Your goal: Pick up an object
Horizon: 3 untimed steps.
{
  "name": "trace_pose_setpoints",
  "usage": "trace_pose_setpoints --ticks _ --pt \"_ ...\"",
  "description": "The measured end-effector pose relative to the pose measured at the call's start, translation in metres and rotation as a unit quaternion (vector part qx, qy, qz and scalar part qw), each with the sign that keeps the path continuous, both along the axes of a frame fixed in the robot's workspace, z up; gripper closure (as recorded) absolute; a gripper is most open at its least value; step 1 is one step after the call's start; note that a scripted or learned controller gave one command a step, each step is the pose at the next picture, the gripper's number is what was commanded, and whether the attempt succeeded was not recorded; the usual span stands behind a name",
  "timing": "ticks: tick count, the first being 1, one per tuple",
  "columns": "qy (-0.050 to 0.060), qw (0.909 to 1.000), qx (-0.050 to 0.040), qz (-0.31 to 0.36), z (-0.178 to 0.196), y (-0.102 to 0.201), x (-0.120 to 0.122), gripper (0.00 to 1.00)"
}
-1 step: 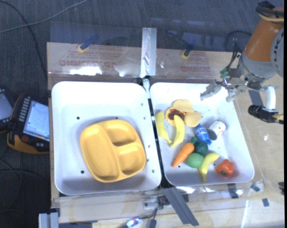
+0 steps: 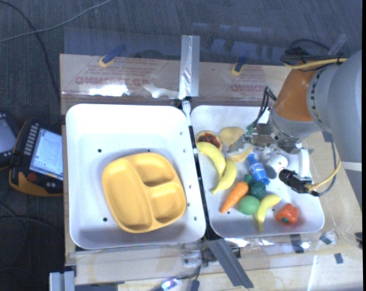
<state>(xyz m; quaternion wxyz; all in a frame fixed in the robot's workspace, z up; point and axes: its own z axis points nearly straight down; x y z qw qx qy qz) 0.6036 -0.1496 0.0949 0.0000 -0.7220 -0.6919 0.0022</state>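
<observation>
Hovering over right bin [image 2: 304,226], gripper [image 2: 256,139] sits low among toy food, near blue bottle [image 2: 256,168] and large banana [image 2: 222,165]. You cannot tell grip state. Nothing visibly lifted; pick remains undone. Yellow tray [image 2: 145,190] lies in left bin [image 2: 86,126].

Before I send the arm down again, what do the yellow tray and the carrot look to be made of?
Yellow tray: looks like moulded plastic, matte to slightly satin, one even colour with rounded compartment edges. Carrot: probably plastic toy food, smooth and uniformly orange with a soft sheen; too small here to rule out rubber or foam.
</observation>
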Motion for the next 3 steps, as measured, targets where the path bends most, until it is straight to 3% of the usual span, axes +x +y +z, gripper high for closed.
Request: trace_pose_setpoints --ticks 1,2,3 --pt "0.002 1.0000 0.0022 0.001 0.006 0.001 0.001 1.00" --pt "0.002 0.9998 0.0026 0.021 0.085 0.091 -0.079 1.00" --pt "0.002 0.9979 -0.0003 -0.065 0.153 0.122 -0.048 1.00"
